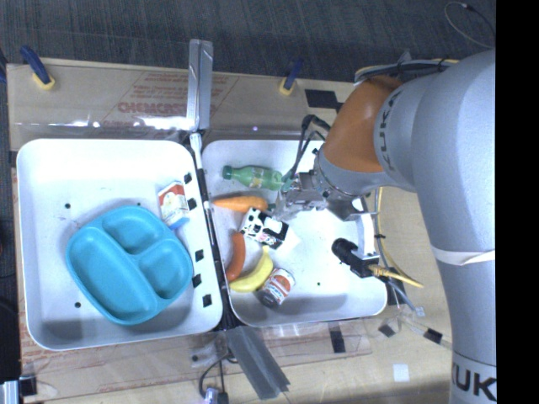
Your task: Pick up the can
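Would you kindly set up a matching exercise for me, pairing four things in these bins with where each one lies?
Things:
1. can
2. green bottle
3. blue plate
4. carrot

Places:
A. in the left-hand bin of the view
B. at the far end of the right-hand bin, by the pincer
C. at the near end of the right-hand bin, beside the banana
D. just nearer than the bottle, lying crosswise

Pairs: 1-C, 2-B, 3-A, 4-D

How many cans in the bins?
1. The can lies tilted near the right bin's front edge, beside the banana. The arm covers part of that bin, so another may be hidden.
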Controlling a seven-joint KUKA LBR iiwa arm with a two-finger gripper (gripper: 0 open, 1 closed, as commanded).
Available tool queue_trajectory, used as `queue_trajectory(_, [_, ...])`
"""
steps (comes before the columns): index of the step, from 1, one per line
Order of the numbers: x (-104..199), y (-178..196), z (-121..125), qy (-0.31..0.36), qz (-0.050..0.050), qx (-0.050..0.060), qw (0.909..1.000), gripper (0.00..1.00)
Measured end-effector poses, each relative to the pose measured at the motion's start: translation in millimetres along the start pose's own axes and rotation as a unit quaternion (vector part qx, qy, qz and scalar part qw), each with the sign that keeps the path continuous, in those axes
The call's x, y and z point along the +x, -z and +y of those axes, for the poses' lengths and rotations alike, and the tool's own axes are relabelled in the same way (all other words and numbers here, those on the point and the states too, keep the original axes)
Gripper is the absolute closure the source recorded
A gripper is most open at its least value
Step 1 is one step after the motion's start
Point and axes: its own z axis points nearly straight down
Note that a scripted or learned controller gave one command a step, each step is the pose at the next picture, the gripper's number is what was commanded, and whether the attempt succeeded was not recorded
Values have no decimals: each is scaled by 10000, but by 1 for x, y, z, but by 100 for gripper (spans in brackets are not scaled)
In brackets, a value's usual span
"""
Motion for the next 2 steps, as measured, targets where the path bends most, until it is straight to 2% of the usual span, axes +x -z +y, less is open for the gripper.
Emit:
queue_trajectory(1, [0, 0, 0, 2, -1, 0, 10000, 0])
queue_trajectory(2, [31, -41, -70, -844, 3, 28, 9964, 0])
